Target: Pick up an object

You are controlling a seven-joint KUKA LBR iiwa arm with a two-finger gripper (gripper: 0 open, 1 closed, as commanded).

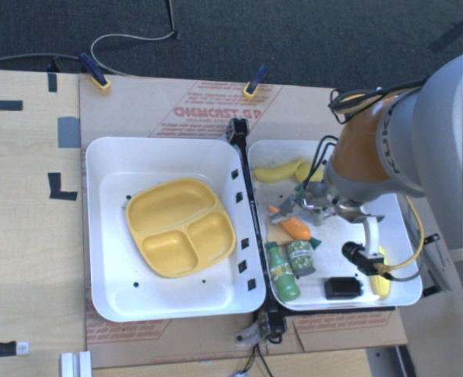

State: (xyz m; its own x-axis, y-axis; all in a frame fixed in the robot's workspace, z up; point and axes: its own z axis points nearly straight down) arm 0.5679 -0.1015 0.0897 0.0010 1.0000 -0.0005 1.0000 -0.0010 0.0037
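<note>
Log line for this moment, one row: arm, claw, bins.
arm: over right bin | claw: low among items, by orange carrot | grasp: unconfirmed | left bin: yellow divided plate

Cardboard-topped bench (27, 250) under two bins (106, 234)

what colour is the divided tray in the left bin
Yellow. The divided tray shows plainly in the camera view, lying in the white left bin.

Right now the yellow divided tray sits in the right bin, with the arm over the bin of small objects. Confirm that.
Not quite. The camera view shows the yellow divided tray in the left bin, not the right. The rest stands: the arm is over the right bin, which holds the small objects.
</note>
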